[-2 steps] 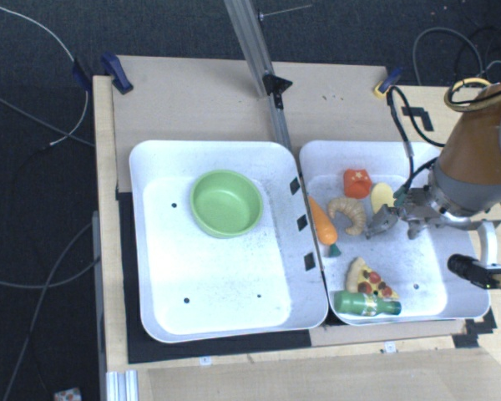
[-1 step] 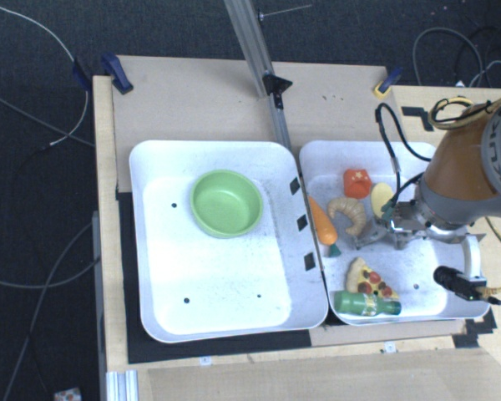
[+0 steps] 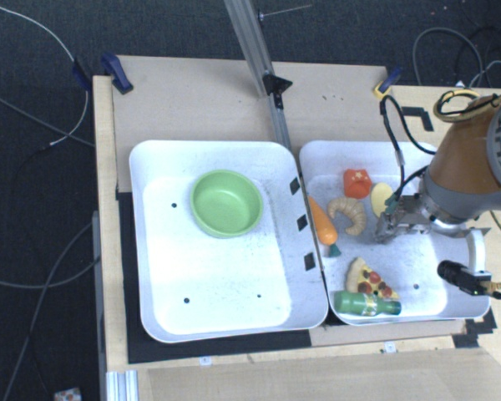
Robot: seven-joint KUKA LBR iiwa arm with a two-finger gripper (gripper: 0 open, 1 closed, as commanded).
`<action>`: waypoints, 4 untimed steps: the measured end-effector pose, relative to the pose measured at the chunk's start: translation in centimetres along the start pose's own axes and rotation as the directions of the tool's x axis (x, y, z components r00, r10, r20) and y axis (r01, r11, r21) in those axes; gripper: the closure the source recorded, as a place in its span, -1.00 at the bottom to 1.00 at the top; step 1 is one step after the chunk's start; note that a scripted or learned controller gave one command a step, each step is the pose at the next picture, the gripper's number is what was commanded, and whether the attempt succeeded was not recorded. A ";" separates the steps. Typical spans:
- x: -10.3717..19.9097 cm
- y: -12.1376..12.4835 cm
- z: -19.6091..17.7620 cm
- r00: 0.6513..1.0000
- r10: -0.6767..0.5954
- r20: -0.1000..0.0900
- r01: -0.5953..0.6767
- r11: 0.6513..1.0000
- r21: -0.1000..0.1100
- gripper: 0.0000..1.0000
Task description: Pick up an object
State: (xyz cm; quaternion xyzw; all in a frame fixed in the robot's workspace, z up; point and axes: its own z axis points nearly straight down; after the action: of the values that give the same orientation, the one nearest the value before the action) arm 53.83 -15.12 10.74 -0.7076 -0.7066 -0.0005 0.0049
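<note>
My gripper [image 3: 390, 224] hangs low over the middle of the right bin [image 3: 426, 266], on the grey arm with the orange band [image 3: 468, 153] that comes in from the right. Just left of it lies a tan croissant [image 3: 349, 214]. A yellow piece [image 3: 382, 197] sits right behind the gripper, partly hidden by it, and a red pepper [image 3: 356, 182] lies further back. An orange carrot [image 3: 321, 221] rests against the bin's left wall. Toward the front are a pizza slice [image 3: 370, 278] and a green bottle [image 3: 366, 305] lying on its side.
The left bin [image 3: 175, 291] holds a green bowl [image 3: 226, 203] in its back half. A metal pole [image 3: 255, 40] slants down to the gap between the bins. Black cables [image 3: 397, 140] loop near the arm, and a black fitting [image 3: 461, 276] sticks out at the right bin's right edge.
</note>
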 end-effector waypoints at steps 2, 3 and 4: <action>-0.5 0.9 -13.1 1.000 -0.003 0.008 0.003 1.000 -0.018 1.00; -0.5 0.9 -11.2 1.000 -0.002 0.004 0.002 1.000 0.001 1.00; 4.7 2.0 -12.5 1.000 -0.008 0.005 0.008 1.000 -0.009 1.00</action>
State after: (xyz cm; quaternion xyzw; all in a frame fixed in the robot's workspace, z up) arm 55.95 -10.48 23.23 -0.7049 -0.7093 -0.0021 -0.0001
